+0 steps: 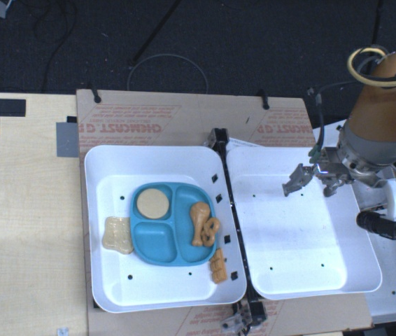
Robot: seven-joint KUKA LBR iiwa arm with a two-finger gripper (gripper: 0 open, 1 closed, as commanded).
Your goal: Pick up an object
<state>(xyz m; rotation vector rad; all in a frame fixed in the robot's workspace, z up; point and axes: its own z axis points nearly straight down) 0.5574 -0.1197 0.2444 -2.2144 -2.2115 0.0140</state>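
step: approach, no pick yet | gripper [308, 179] over right bin [310, 271], fingers look released, nothing between them | objects in left bin [107, 180] — tray [157, 247], drumstick [201, 222], cracker [118, 234] | next: cross divider, descend on one item — likely the cracker

My dull grey metal gripper [311, 181] hangs above two glossy smooth white plastic bins [303, 285]; the blue sectioned plastic tray [157, 247] looks matt.
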